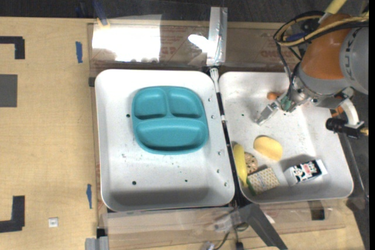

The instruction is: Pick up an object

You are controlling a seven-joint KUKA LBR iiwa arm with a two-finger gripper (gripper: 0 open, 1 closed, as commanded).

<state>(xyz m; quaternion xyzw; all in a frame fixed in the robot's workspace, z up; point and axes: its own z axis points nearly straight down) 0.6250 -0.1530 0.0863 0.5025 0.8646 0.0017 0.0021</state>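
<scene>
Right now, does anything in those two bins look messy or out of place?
Nothing looks spilled or broken. The teal tray sits alone in the left bin, while the banana, yellow lemon and small carton crowd the right bin's near edge.

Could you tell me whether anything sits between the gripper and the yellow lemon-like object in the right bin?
Nothing visible does. The gripper hangs over the upper part of the right bin, and the yellow object lies just below it in the view, with bare bin floor between them. The banana and small carton lie off to the sides.
</scene>
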